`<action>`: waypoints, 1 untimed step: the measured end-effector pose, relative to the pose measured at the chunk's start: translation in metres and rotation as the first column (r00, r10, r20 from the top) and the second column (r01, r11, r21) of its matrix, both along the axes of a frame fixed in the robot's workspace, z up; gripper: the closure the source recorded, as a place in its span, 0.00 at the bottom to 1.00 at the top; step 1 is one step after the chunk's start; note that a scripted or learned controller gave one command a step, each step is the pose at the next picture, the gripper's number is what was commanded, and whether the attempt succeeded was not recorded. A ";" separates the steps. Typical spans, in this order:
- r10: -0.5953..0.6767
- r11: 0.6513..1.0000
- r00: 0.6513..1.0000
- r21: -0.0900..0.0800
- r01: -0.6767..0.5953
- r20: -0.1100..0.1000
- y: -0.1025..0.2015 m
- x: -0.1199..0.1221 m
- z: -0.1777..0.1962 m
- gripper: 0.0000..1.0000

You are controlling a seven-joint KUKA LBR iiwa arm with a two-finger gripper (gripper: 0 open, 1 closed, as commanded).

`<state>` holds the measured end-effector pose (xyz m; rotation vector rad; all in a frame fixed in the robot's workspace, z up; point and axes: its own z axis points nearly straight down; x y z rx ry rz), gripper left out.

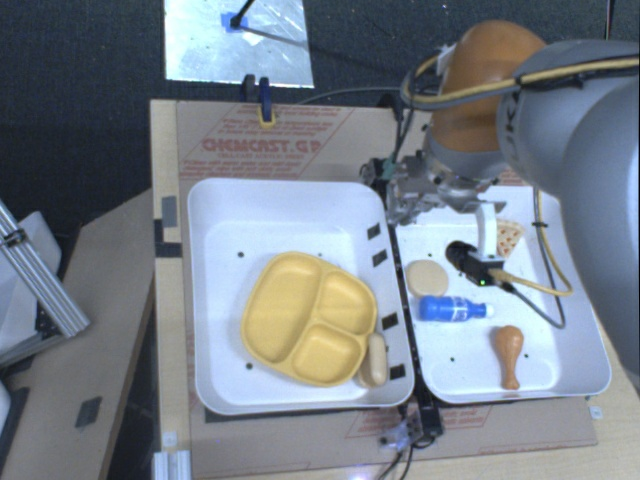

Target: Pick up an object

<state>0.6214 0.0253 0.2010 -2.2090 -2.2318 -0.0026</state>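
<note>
Approach step, with gripper hovering behind bottle, open or closed state not discernible, nothing visibly held; next, lower squarely across bottle.

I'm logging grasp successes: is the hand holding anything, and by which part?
It cannot be told. The hand hangs far back where the left bin meets the right bin, its grip hidden from this camera.

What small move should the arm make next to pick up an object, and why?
Probably lower the gripper a little toward the round tan disc in the right-hand white bin: it lies nearest the gripper, flat on the floor, though the blue plastic bottle sits close beside it.
</note>
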 end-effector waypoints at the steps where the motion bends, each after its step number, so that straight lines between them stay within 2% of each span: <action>1: 0.000 1.000 1.000 0.000 0.000 0.003 0.054 -0.006 0.018 1.00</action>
